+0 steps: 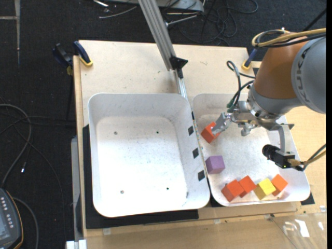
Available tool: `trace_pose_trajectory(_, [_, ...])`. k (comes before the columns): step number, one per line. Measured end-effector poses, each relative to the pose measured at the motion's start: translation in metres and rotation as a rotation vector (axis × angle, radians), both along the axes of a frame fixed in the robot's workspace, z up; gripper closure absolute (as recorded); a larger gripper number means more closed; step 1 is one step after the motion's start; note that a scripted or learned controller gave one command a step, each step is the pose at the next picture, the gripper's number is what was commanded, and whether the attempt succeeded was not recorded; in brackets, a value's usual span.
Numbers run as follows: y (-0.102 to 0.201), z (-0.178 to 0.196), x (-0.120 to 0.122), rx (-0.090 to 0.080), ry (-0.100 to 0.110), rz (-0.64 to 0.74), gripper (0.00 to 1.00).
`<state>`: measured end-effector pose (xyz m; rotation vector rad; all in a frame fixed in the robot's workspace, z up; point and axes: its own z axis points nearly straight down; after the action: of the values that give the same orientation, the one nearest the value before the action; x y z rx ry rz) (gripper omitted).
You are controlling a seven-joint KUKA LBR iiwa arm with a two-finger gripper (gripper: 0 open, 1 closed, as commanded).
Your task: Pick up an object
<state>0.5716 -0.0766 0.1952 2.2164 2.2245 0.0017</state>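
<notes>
Gripper [224,122]: right of frame centre, over the right bin [244,104]; whether clenched or released, I cannot tell.
Orange-red block [208,133]: just below-left of the gripper.
Purple block [215,164]: lower down.
Lower right: four more blocks.

Metal rail [158,27] slanting over bench [129,66]; blue-yellow clamp [80,53] at corner; black cables [15,134] on floor.

A light wood table [135,66] sits on a dark floor [36,139]. Black wires [15,134] curl on the floor. A metal pole [155,27] leans across the table.
</notes>
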Motion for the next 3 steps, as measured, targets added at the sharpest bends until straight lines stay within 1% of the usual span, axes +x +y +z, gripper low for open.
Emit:
trace_pose_trajectory(1, [0.015, 0.034, -0.048, 0.001, 0.001, -0.002, 0.0])
trace_pose_trajectory(2, [0.019, 0.016, -0.074, 0.001, 0.006, -0.005, 0.0])
trace_pose_trajectory(3, [0.097, 0.026, 0.007, 0.002, -0.004, 0.008, 0.0])
